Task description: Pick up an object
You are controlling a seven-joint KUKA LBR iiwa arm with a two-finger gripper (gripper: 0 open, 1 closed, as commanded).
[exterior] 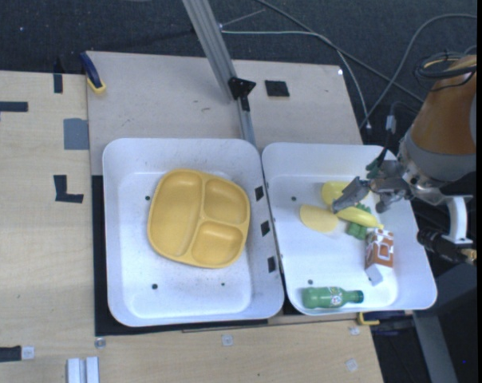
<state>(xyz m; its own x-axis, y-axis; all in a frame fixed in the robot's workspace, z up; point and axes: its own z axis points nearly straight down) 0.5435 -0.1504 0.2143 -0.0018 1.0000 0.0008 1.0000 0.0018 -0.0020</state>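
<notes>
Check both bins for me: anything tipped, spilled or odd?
One thing: the green bottle lies on its side near the front edge of the right bin. No spill shows. The yellow tray sits askew in the left bin.

I count two white bins on the bench — the left bin (121,294) and the right bin (293,290), side by side. In the left one I see a single yellow divided tray (199,218), with three compartments. In the right one I make out one green bottle (330,297) at the near edge, one banana (357,215), one red-and-white packet (380,250), one small green item (357,230) just beside the banana, and two pale yellow pieces (319,219) toward the far side — six loose things there, though the cluster is crowded and I cannot tell the small ones apart well. One arm, one gripper (370,190).
</notes>
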